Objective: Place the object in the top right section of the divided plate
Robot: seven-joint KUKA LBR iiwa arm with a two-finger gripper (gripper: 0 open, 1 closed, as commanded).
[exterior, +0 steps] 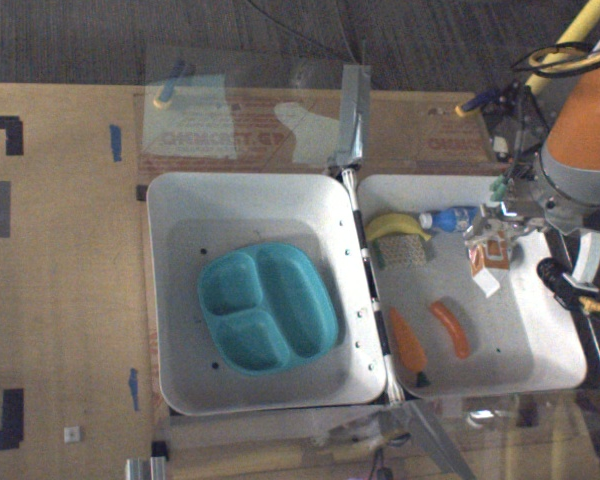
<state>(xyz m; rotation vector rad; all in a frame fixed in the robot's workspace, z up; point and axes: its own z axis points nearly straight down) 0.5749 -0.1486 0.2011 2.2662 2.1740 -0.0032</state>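
Carrot (pixel 408 341) lies below-left of my tool (pixel 500 226), whose opening I cannot tell; divided plate (pixel 268 308), far left, awaits filling.

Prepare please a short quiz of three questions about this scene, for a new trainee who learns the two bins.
1. True or false: the teal divided plate lies in the left bin.
2. Which lies nearest the divider in the right bin? A carrot; B sausage; C bottle
3. Fill in: the gripper hangs over the ___ bin.

Key: 1 true. 2 A. 3 right.
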